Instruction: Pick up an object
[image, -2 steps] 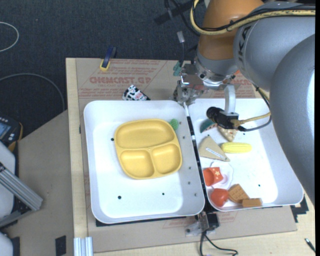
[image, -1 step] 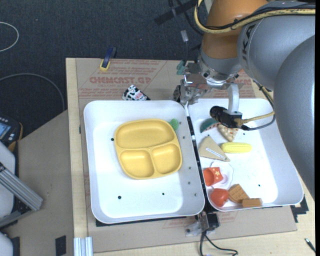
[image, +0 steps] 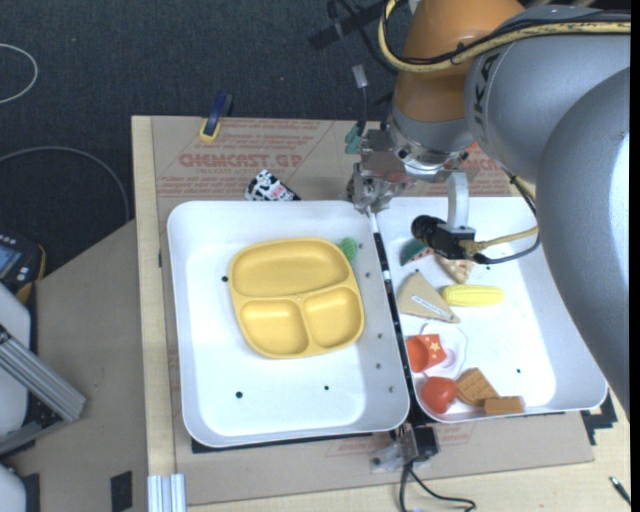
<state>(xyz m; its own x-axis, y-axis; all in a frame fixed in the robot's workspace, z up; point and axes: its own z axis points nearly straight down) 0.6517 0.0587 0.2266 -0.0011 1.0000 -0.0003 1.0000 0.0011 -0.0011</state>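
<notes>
My gripper (image: 371, 196) hangs over the far end of the wall between the two bins, just above their back rims. Nothing shows between its fingers. In the left bin (image: 200, 330) lies a yellow divided plate (image: 295, 295), with a small green piece (image: 348, 247) at its far right corner. The right bin (image: 540, 330) holds a pale cheese wedge (image: 425, 298), a yellow corn cob (image: 473, 295), a teal piece (image: 412, 253), a red pepper piece (image: 428, 351), a red tomato (image: 437, 394) and a brown waffle piece (image: 476, 384).
A black-and-white toy (image: 270, 187) lies on the board behind the left bin. A blue and yellow clamp (image: 214, 118) sits at the board's far left edge. The big grey arm covers the right bin's far right side.
</notes>
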